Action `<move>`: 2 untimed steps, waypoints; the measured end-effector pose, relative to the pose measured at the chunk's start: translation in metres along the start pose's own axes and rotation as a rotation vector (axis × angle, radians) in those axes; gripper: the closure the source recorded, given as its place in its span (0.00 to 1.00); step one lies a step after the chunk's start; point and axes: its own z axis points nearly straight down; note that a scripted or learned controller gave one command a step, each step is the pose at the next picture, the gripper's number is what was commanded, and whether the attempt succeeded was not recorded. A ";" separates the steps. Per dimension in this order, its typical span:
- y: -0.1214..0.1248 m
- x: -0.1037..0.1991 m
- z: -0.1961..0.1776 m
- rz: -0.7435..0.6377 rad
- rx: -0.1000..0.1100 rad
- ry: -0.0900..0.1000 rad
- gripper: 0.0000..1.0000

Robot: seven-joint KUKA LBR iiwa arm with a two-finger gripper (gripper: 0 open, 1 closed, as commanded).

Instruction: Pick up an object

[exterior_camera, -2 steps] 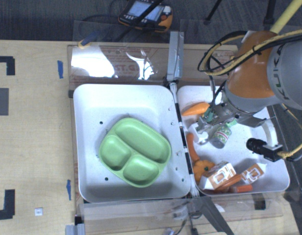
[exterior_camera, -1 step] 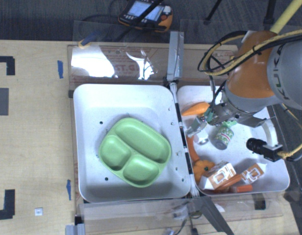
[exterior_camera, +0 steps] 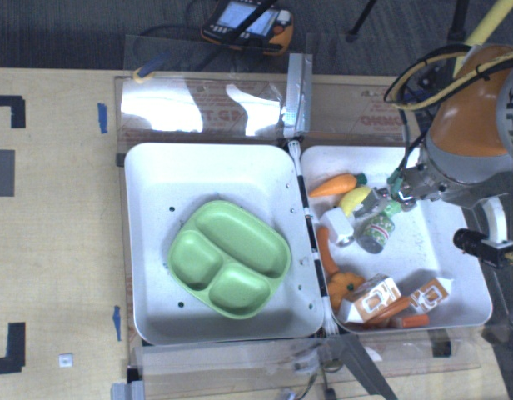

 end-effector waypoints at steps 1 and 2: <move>0.006 -0.039 0.105 -0.048 -0.001 0.000 0.00; 0.007 -0.038 0.095 -0.050 -0.004 -0.001 1.00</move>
